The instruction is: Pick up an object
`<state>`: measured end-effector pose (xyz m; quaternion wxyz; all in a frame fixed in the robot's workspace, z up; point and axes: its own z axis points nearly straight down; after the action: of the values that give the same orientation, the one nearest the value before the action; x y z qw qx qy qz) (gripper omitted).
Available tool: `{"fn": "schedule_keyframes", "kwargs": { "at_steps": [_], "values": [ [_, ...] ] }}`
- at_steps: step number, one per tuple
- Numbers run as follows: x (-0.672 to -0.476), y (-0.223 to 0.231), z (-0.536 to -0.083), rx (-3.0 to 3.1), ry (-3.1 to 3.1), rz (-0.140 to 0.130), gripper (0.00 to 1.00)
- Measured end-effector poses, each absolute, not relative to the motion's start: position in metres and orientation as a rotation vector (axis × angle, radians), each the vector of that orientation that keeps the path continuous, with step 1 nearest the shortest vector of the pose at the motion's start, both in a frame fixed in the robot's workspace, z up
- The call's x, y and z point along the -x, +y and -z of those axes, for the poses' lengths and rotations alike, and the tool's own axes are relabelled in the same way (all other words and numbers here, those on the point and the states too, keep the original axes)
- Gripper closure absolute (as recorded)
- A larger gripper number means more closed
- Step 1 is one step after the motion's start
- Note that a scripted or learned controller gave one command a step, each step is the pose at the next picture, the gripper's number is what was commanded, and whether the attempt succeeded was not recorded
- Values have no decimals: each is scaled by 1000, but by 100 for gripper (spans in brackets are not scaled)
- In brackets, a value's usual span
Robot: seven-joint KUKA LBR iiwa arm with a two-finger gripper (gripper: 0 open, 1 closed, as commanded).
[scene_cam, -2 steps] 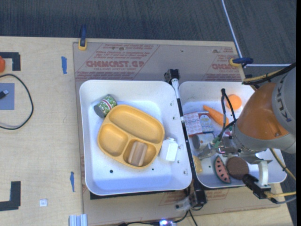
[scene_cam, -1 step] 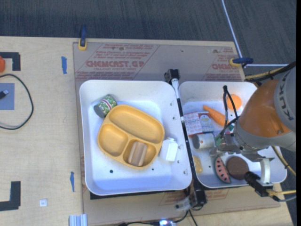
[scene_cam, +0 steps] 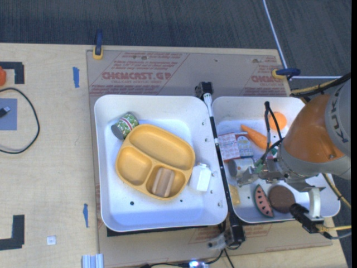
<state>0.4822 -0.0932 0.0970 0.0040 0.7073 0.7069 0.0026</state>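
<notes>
My gripper (scene_cam: 248, 173) hangs low in the right bin (scene_cam: 245, 103), near its left wall, and the orange-banded wrist covers the bin's right half. It sits just below a red-and-white packet (scene_cam: 234, 147) and above a watermelon slice (scene_cam: 262, 201). A brown round disc (scene_cam: 281, 199) lies beside the slice. An orange carrot (scene_cam: 254, 137) and an orange ball (scene_cam: 277, 119) lie further back. I see nothing clearly held at the gripper's tip.
The left bin (scene_cam: 106, 166) holds a yellow divided plate (scene_cam: 150, 141) with a brown piece (scene_cam: 163, 181) in one compartment. A green-and-white can (scene_cam: 124, 125) lies at the plate's upper left. A white block (scene_cam: 200, 177) rests by the bin's right wall.
</notes>
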Motion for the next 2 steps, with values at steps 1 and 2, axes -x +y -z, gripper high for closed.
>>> {"fn": "schedule_keyframes", "kwargs": {
  "at_steps": [1,2],
  "values": [
    [-484,-93,-107,-2213,2213,-12,100],
    [-484,-93,-107,-2213,2213,-12,0]
  ]
}}
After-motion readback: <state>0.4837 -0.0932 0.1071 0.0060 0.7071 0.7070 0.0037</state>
